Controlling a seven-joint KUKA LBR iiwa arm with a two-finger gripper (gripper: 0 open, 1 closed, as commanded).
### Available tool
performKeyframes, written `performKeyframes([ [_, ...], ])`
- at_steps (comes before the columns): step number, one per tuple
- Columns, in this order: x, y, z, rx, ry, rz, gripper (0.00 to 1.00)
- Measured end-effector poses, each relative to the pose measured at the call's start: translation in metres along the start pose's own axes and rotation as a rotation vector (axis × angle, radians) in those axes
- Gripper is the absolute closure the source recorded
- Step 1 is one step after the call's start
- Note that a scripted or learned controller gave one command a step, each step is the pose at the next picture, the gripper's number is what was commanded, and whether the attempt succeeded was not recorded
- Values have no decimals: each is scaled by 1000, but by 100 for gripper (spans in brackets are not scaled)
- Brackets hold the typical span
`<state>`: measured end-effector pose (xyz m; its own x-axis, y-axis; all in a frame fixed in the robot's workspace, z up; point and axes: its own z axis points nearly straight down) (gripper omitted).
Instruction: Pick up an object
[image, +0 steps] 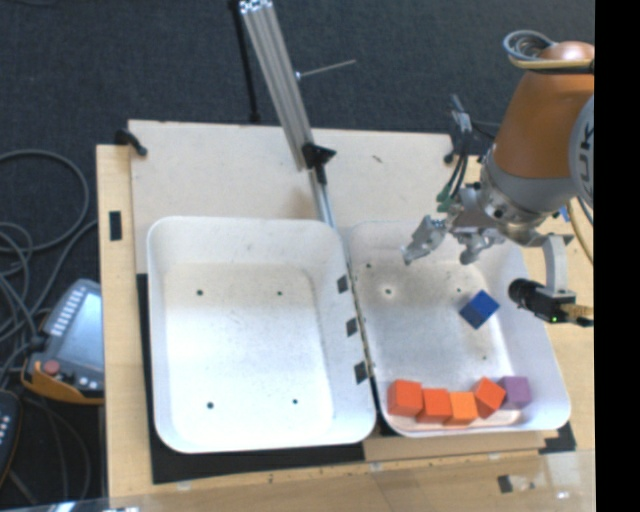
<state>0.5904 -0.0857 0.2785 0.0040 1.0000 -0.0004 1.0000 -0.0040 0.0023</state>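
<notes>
Two white bins sit side by side, and in the camera view we see the gripper (447, 243) poised above the right bin (400, 300), its fingers spread apart with nothing between them; we judge this a stance for descending. The blue cube (480, 308) lies alone nearby, an easy target; the orange blocks (445, 400) and purple cube (516, 389) crowd the near wall, harder to grasp.
</notes>
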Motion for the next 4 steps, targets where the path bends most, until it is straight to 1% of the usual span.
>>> performKeyframes([
  [1,-83,-9,47,6,-4,4,0],
  [2,-123,7,160,-2,-1,-6,0],
  [3,-100,-14,178,-9,-8,-5,0],
  [4,-102,-13,167,-13,-8,2,100],
])
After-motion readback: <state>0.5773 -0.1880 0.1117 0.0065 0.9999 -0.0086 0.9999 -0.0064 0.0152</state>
